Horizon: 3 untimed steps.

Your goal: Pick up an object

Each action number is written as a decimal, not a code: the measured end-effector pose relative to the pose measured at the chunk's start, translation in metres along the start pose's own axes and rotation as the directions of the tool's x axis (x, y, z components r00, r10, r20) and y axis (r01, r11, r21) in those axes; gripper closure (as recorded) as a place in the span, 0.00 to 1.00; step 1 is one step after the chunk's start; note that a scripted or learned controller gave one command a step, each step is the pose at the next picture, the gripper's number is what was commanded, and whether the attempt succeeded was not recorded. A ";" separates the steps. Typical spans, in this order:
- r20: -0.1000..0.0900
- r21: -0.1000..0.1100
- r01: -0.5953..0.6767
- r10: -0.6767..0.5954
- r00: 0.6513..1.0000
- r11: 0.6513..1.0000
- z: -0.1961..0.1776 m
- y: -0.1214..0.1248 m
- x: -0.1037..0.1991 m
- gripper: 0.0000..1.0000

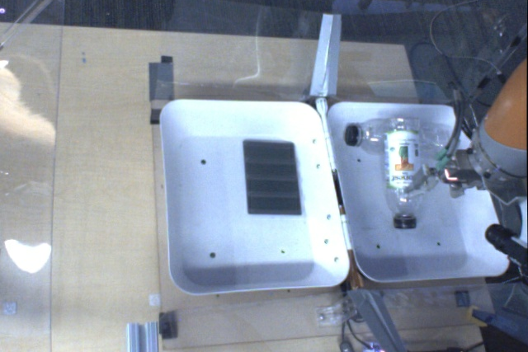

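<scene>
A clear plastic bottle (pixel 402 163) with a white, green and orange label lies in the right bin (pixel 470 247), its black cap (pixel 403 220) pointing toward the front. A second clear bottle (pixel 375 132) lies across the back of that bin, with its black cap (pixel 352 134) to the left. A flat black ribbed block (pixel 272 177) rests in the middle of the left bin (pixel 190 243). My gripper (pixel 452 169) reaches in from the right, low over the right bin and just right of the labelled bottle, close to its side. Nothing shows in its grasp.
The ridge where the two bins meet (pixel 334 185) runs just left of the bottles. A metal bar (pixel 326 53) stands behind the bins. Cables (pixel 474 45) hang at the back right. The wooden bench (pixel 82 177) extends to the left.
</scene>
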<state>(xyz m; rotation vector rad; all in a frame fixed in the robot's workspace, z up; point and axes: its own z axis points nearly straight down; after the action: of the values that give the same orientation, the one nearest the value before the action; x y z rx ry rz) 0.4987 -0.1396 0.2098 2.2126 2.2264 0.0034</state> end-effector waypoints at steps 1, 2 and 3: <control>0.000 -0.003 0.046 -0.046 0.999 0.999 0.114 0.035 -0.006 0.00; -0.007 0.005 0.124 -0.124 0.992 0.992 0.111 0.082 -0.025 0.00; -0.039 0.054 0.200 -0.198 0.979 0.978 0.113 0.119 -0.045 0.00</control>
<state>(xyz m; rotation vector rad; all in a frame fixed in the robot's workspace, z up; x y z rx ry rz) 0.6187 -0.1843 0.0974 2.0187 2.4867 -0.0245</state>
